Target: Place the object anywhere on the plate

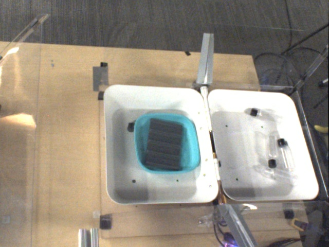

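Observation:
A teal square plate [193,151] lies in the middle of the left white bin [115,153]. A dark grey ridged block [164,143] rests flat on the plate and covers most of its centre, with its long side running front to back. Its edges stay inside the plate's rim.
The right white bin [231,184] holds clear plastic pieces with black caps, one long [281,152] at the right and one small [254,112] near the back. A grey metal post [206,58] stands behind the seam between the bins. Cables [303,50] lie at the back right.

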Motion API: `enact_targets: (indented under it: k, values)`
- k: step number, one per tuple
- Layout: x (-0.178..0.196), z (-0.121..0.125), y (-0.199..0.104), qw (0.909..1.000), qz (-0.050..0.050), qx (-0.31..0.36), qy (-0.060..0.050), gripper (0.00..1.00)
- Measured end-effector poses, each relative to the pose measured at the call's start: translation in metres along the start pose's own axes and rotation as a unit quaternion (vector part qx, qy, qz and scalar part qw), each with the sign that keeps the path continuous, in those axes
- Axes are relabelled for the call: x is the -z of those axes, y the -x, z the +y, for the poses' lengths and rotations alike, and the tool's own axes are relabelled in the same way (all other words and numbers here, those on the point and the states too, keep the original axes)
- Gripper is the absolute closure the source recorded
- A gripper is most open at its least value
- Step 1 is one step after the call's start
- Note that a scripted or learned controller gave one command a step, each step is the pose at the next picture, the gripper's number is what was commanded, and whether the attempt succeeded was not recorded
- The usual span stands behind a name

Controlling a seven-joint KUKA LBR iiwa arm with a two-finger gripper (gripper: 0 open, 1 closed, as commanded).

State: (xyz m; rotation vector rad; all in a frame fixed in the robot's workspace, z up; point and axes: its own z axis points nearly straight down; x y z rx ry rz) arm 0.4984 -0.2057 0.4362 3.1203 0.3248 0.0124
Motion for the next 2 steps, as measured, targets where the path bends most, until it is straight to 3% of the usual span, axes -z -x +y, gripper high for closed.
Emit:
enact_targets:
  k: [2]
  values:
    - [-0.0005,-0.0020,0.0094,1.0000,0.000,-0.001,-0.001,0.00]
